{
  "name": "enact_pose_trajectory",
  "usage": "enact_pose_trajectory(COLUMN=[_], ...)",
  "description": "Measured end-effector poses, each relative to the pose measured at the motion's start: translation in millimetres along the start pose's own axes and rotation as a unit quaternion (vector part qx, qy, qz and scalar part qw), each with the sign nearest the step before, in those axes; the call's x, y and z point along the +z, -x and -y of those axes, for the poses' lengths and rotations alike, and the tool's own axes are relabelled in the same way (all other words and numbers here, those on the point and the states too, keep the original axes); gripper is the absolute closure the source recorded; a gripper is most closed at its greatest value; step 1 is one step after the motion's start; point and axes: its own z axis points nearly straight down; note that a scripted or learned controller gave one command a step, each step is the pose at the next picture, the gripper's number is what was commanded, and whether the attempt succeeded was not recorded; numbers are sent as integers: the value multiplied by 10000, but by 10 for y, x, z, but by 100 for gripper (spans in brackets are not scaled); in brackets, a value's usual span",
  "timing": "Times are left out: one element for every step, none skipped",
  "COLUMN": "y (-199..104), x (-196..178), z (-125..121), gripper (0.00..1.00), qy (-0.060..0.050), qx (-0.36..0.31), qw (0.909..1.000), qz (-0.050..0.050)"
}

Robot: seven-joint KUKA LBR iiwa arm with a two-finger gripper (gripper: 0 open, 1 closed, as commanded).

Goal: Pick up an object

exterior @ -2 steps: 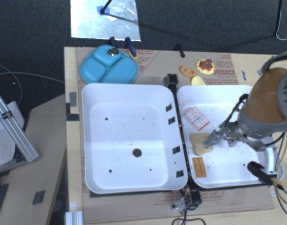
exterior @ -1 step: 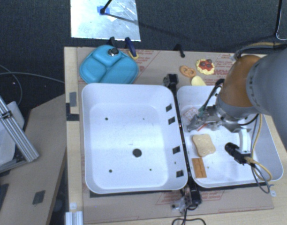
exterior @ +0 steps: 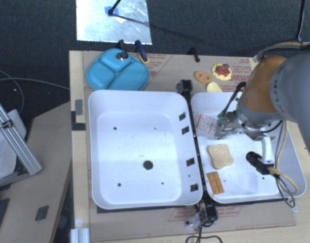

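The right bin (exterior: 292, 161) holds a tan slice of toy bread (exterior: 220, 156), a small brown wafer (exterior: 215, 182) near its front left corner, and a clear crinkled packet with red print (exterior: 204, 122) at its left wall. My gripper (exterior: 222, 129) reaches down from the right. It hangs over the packet's right edge, just behind the bread slice. The grey arm with its orange band (exterior: 264, 85) covers the bin's back right part.
The left bin (exterior: 102, 135) has a small dark round thing (exterior: 148, 165) on its floor. Behind the bins lie a blue sectioned dish (exterior: 118, 71), a round toy pizza (exterior: 222, 71), a tan toy pretzel (exterior: 202, 77) and a pale yellow piece (exterior: 214, 87).
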Motion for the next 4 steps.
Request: enact_pose_trajectory(y=[-692, -996, -1275, -1811], x=[-905, -1770, -2893, -2960], z=[673, 962, 933, 942], gripper=[100, 100, 100, 100], qy=[-67, -29, 2, -53], qx=[-26, -26, -27, -29], qw=[10000, 10000, 10000, 10000], qz=[-32, -33, -37, -32])
